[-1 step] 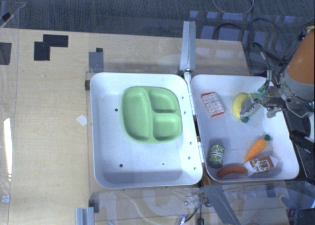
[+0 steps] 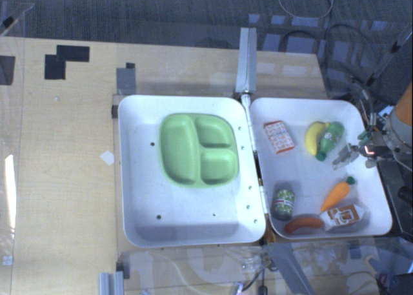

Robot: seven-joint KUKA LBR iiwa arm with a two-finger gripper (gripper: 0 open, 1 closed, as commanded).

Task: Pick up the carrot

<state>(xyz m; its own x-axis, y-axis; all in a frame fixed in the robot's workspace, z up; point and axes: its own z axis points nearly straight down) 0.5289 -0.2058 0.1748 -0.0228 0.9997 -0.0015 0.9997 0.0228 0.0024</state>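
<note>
The small orange plastic carrot (image 2: 336,196) with a green leafy top lies at a slant in the right shallow white bin (image 2: 303,114), its green end pointing up toward the bin's right wall and its narrow tip down beside a small white-and-brown carton (image 2: 342,216). A red sausage (image 2: 303,224) and a dark green can (image 2: 282,203) sit to its left. Farther up lie a yellow banana (image 2: 313,137), a green bottle (image 2: 330,140) touching it, and a red-and-white card (image 2: 279,137). The gripper (image 2: 354,155) hovers at the bin's right edge, above the carrot and apart from it, fingers spread and holding nothing. The left bin (image 2: 139,177) holds a green sectioned tray (image 2: 186,152).
</note>
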